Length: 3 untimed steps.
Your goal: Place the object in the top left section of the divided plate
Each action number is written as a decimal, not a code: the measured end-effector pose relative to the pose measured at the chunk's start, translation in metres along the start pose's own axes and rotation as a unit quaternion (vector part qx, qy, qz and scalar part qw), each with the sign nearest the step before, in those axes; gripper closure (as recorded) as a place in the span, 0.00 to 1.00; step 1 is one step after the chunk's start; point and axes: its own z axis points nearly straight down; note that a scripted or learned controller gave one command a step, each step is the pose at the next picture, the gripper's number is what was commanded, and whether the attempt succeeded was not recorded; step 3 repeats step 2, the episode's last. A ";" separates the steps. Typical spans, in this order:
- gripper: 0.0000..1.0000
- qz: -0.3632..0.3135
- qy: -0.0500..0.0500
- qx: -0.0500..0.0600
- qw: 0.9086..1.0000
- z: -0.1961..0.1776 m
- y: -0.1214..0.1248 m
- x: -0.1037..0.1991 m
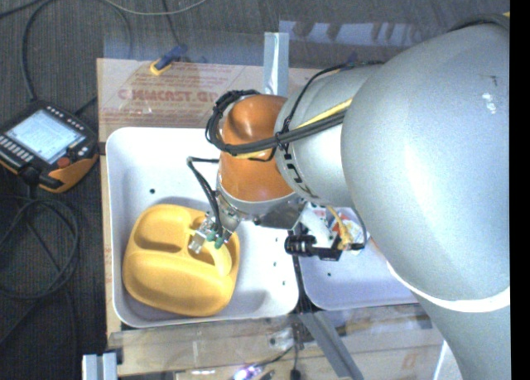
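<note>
Nearest us in the left bin sits the divided plate, a glossy yellow moulded plastic thing with rounded sections, and our hand is down right over its upper right part. We can't tell if the hand is open or closed, or make out the object under it. Further back there's the orange band and the big smooth grey arm.

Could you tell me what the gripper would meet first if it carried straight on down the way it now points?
Probably the yellow divided plate: the gripper sits right over its upper right part, though its height is unclear.
</note>
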 end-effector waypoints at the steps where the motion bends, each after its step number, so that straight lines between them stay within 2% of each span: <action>1: 0.00 0.001 -0.002 0.001 1.000 -0.001 -0.002 -0.003; 2: 0.00 0.089 0.000 0.002 0.996 -0.069 0.038 -0.053; 3: 0.00 0.089 0.000 0.002 0.996 -0.069 0.038 -0.053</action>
